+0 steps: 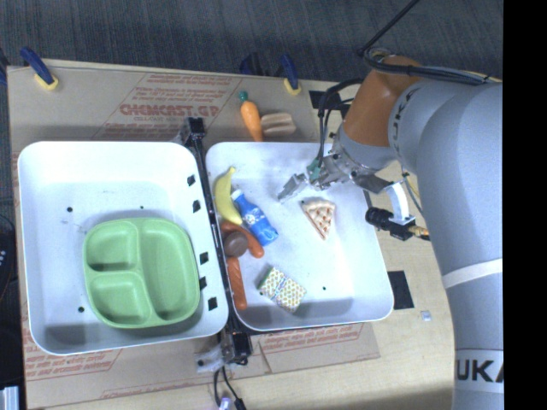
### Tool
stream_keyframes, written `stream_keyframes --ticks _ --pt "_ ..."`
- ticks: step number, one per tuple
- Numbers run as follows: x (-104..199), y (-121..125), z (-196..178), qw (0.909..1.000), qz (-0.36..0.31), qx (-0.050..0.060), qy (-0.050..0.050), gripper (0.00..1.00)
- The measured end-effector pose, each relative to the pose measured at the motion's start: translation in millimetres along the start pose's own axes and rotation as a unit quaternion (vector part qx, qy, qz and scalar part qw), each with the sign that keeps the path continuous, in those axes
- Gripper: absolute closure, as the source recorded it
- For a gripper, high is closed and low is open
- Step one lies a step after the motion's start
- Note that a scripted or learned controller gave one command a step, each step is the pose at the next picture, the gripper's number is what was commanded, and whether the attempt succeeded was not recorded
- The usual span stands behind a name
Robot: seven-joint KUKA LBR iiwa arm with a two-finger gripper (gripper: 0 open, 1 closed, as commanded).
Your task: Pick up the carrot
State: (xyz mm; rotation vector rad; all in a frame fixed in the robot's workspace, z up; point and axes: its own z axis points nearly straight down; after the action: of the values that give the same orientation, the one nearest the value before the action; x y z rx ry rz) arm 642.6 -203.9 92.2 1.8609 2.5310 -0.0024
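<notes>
One grey arm reached in from the right of the frame, its end effector (295, 184) low over the right bin.

Its orange-banded wrist sat at upper right, and the end effector's fingers looked spread apart with nothing between them, just beside a waffle-patterned wedge (320, 217). The carrot (249, 119), orange with a green top, lay outside the bins on the desk (128, 101) at upper centre, next to a small bun (278, 125). The right bin (359, 301) held a banana (224, 193), a blue bottle (255, 219) and a chequered packet (282, 288). The left bin (43, 169) carried a green divided plate (141, 272). Dark carpet lay beyond the cardboard-covered desk.
</notes>
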Motion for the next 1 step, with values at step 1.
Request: stream_keyframes --ticks 1 --pt "-0.2 0.5 -10.7 1.0000 -0.002 0.000 -0.001 1.00"
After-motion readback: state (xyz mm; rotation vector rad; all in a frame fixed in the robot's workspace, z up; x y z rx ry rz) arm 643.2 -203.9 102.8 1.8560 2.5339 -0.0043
